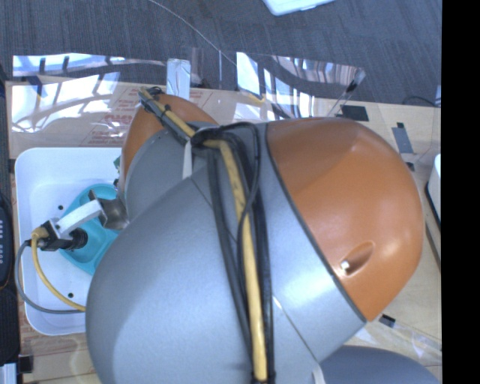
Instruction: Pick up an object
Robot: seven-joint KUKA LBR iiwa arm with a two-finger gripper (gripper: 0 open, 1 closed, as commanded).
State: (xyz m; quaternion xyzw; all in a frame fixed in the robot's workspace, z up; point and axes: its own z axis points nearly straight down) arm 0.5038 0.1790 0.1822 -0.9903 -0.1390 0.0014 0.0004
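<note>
A turquoise plastic object (96,247) lies in the shallow white plastic bin (28,174) at the left of the counter, toward that bin's right half and about midway between its far and near walls. Only its left part shows. The rest runs under the robot, so I cannot tell its full shape.

The tool (113,213) shows as a small piece of grey metal at the end of the wrist, low over the bin and right at the upper right edge of the turquoise object. Whether it touches the object cannot be told. Whether the tool is spread, pressed together or pinching anything cannot be told either, because the arm's own bulk covers it.

The grey metal arm (172,285) with its broad orange band (341,202) stands closest to the camera and takes up the middle and right of the view. It blocks the right side of the bin and everything beyond it.

Behind the bin, the pale wooden counter (409,142) carries a clear, glinting plastic sheet (71,94) along its far edge and a few short strips of black tape (354,113). Dark grey carpet (112,30) lies past the counter, with a white flat thing (297,4) at the top edge.
</note>
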